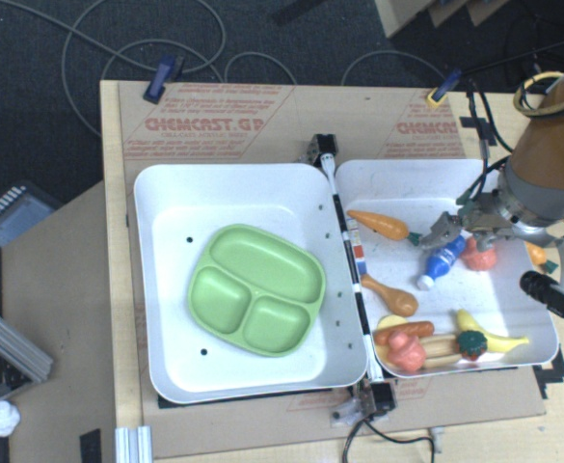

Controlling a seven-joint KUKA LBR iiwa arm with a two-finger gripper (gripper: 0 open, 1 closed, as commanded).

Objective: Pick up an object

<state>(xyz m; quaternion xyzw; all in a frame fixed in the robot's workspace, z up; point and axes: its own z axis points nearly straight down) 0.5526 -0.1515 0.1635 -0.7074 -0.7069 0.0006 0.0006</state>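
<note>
My gripper [463,231] hangs over the middle of the right bin [412,183], open, with nothing between its fingers. Just below it lies a small blue and white bottle [443,262], tilted, its upper end near the gripper. A red-pink toy [480,257] rests right beside the bottle, under the gripper's right side. An orange carrot [381,225] lies to the left of the gripper. The grey arm with its orange band [550,152] comes in from the right.
The right bin's front holds a tan drumstick [393,297], a hot dog with a pink piece [413,343], a strawberry [471,344] and a banana [498,337]. An orange piece [537,253] lies by the right wall. The left bin [161,201] holds a green sectioned plate [255,289].
</note>
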